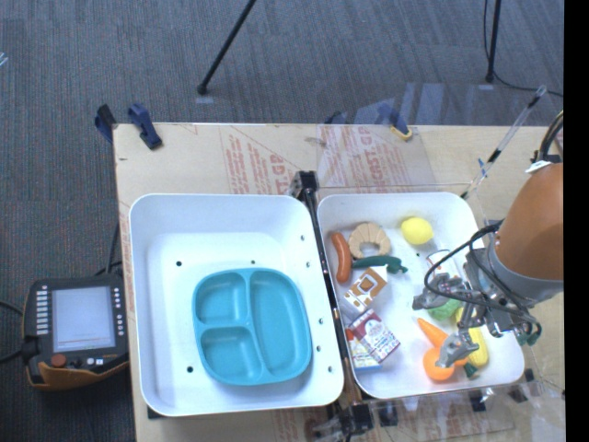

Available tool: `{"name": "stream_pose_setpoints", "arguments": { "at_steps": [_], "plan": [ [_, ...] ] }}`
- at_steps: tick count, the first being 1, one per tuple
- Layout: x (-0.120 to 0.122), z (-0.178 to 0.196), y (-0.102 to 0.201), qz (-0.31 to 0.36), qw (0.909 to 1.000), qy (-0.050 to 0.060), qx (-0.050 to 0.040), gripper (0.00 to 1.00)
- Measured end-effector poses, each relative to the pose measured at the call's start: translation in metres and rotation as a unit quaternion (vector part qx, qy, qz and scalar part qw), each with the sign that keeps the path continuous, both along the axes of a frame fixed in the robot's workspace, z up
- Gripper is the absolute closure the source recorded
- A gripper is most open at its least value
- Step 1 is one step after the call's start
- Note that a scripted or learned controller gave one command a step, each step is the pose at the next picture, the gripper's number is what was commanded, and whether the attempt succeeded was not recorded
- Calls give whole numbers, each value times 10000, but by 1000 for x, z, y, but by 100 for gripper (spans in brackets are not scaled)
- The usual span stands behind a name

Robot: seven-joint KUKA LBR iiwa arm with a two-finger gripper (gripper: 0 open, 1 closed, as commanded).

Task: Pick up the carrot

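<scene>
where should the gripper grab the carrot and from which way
Probably across the carrot mid-body, from straight above. It lies flat in the right bin, thin tip up-left, fat end toward the near wall, the gripper partly over it. Closing across its long axis suits the tapered shape best.

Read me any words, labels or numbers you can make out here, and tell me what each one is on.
Red print on the cardboard sheet under the bins: upside down and too blurred to read.
Two small food boxes in the right bin: printed packaging, too small to read.
Handheld control pendant left of the bench: its screen is too pale to read.
</scene>
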State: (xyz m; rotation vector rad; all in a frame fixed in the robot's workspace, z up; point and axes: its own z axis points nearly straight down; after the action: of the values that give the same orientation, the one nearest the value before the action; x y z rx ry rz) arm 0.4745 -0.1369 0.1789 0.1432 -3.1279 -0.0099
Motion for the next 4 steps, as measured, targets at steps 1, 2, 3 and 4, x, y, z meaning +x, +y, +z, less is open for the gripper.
{"name": "stream_pose_setpoints", "arguments": {
  "at_steps": [1, 2, 3, 4],
  "plan": [
    [13, -92, -39, -1435, 9896, -12, -22, 0],
    [16, -81, -36, -1398, 9902, -37, -19, 100],
    [2, -81, -74, -177, 9998, -54, -18, 100],
    [8, -92, -44, 1068, 9943, -51, -3, 100]
  ]
}}
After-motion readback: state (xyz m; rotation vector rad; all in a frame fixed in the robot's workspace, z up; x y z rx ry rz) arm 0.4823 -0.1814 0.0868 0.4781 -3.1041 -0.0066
